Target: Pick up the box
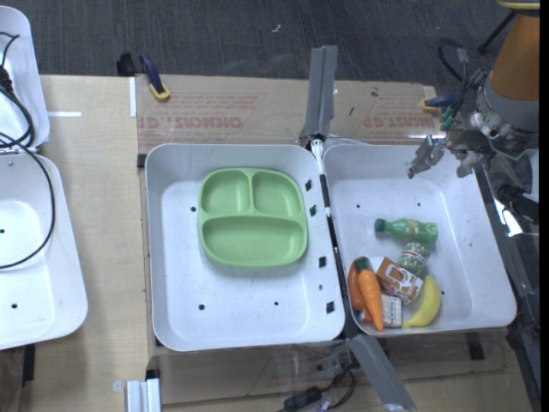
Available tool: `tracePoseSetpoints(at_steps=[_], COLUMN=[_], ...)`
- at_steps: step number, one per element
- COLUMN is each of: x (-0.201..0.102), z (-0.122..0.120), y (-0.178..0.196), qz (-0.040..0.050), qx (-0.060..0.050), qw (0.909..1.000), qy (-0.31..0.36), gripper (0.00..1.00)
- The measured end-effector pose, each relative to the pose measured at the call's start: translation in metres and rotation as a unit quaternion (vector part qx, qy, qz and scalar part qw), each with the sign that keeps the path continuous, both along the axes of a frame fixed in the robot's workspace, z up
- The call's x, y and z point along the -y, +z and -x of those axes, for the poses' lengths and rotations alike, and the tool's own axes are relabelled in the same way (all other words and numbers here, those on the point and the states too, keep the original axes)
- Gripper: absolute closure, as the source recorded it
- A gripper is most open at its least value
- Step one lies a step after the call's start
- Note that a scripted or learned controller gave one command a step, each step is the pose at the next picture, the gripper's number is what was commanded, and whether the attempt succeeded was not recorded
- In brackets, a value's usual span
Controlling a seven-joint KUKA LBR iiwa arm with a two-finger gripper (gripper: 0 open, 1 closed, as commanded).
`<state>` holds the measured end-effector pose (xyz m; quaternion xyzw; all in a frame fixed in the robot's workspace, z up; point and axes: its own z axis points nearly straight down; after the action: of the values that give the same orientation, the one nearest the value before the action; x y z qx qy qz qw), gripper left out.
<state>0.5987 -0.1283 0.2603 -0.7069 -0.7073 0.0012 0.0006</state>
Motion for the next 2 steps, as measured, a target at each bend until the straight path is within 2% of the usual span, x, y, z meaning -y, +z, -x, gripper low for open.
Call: tracePoseSetpoints(at_steps=[1, 2], x=[-0.017, -0.026], z=[-0.001, 0.047], y=[-0.132, -0.17], qz=[-0.0005, -0.0006], qx=[0.0, 0.0], qw=[0.9999, 0.9994], qy=[0.014, 0.034], gripper=[0.0, 0.0])
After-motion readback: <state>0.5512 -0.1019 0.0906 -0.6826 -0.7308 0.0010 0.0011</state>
